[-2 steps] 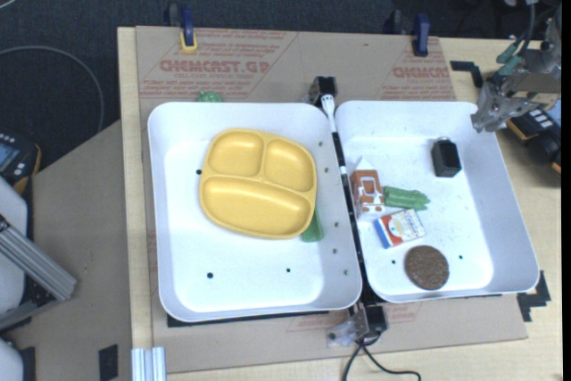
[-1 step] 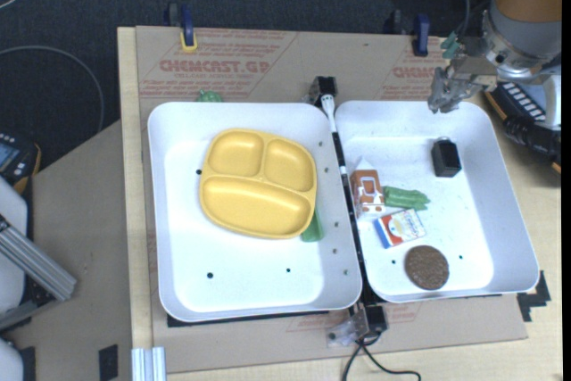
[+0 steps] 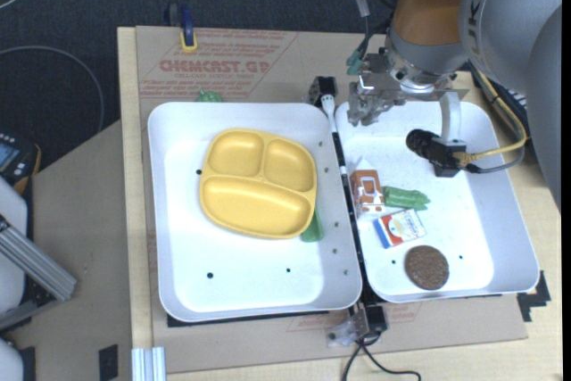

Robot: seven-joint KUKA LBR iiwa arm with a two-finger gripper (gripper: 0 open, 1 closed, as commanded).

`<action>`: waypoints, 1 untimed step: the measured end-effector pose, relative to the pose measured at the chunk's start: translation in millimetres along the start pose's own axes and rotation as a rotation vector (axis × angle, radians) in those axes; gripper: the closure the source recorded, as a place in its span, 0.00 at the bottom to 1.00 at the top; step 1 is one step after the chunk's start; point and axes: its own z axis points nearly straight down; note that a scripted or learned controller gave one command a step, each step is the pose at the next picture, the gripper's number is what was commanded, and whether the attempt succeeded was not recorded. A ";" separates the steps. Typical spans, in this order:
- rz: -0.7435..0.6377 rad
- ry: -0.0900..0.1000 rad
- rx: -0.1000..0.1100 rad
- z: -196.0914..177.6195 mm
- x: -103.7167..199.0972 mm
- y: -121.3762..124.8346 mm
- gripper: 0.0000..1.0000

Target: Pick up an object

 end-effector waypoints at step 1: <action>0.004 -0.003 -0.027 -152.8 39.9 0.9 1.00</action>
